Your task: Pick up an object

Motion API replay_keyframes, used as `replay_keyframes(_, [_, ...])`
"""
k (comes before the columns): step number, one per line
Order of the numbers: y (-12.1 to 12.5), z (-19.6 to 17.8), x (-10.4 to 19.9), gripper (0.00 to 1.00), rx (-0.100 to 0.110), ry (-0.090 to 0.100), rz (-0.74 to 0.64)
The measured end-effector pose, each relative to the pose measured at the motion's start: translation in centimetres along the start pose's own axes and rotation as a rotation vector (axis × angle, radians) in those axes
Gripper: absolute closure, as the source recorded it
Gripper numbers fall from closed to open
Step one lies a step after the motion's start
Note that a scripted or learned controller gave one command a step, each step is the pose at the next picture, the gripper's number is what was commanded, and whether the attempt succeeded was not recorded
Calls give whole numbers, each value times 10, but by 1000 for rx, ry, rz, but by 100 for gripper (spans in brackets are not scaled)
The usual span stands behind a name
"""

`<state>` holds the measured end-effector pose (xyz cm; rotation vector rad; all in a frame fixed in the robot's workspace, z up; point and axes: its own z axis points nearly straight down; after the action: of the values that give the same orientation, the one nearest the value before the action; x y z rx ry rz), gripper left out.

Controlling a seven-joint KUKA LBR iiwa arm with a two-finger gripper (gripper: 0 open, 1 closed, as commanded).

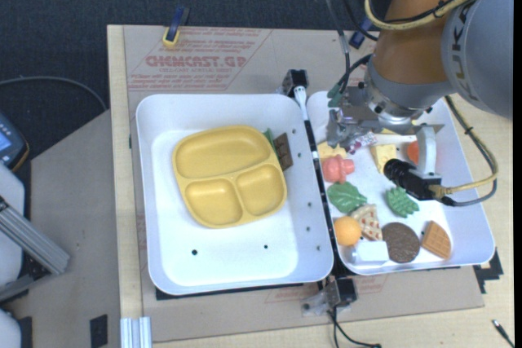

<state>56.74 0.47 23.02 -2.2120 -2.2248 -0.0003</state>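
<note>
Two shallow white bins (163, 257) sit side by side; a yellow three-compartment plastic plate (228, 185) lies left; the gripper (347, 134), grip unreadable, hangs over right-bin toy food, near a pink piece (337, 168).

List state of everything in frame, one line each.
Gripper: low over the right bin's far end, fingers not readable.
Yellow tray: in left bin, upright, compartments bare.
Pink toy: lying in right bin, near gripper.
Orange ball: resting in right bin.
Brown disc: lying flat.
Green leaves: lying flat.
</note>
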Motion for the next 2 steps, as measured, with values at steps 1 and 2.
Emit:
replay_keyframes(1, [-14,-1,55,100,1,0,-1])
replay_keyframes(2, [-31,-2,59,100,2,-2,4])
